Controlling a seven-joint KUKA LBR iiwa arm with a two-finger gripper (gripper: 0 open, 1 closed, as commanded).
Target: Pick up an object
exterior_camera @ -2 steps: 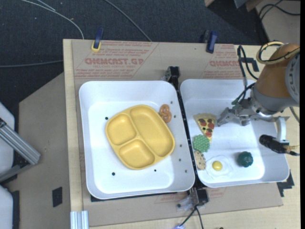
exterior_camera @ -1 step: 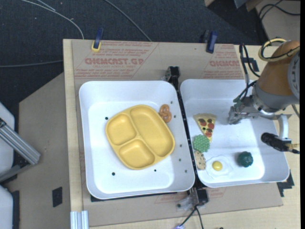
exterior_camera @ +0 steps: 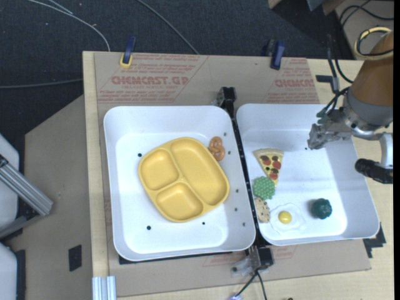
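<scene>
Task not yet done. The gripper point(exterior_camera: 317, 136) hangs over the upper part of the right bin point(exterior_camera: 359, 230); whether it is open or closed cannot be told, and nothing is seen in it. Pizza slice point(exterior_camera: 270, 163), fried egg point(exterior_camera: 286, 218) and green ball point(exterior_camera: 322, 209) lie below, untouched.

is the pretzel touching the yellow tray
Touching, as far as the camera view shows: the pretzel sits against the yellow tray at its upper right rim, no white bin floor visible between them.

Bright, even overhead light; soft focus
</scene>
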